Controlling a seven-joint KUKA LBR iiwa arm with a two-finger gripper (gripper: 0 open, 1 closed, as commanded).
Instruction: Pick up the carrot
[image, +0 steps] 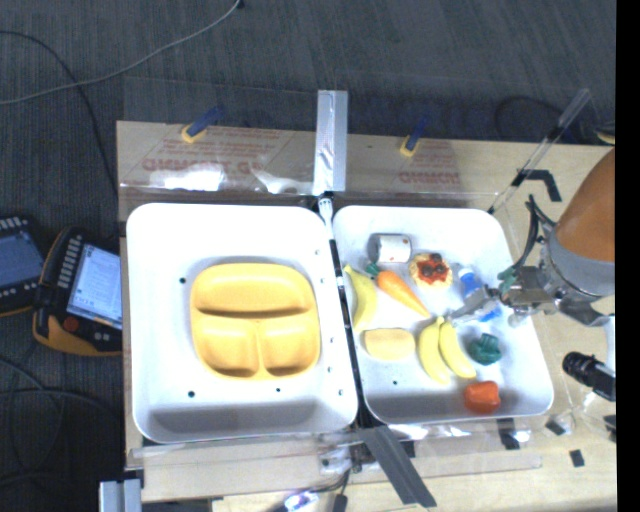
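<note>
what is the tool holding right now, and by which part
Nothing that can be seen. The tool sits over the right bin's right side near a small blue item, while the carrot lies apart to its left, untouched.

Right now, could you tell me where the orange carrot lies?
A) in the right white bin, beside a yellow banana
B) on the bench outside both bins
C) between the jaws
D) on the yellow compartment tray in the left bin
A: the orange carrot lies in the right white bin, just right of a yellow banana.
</note>
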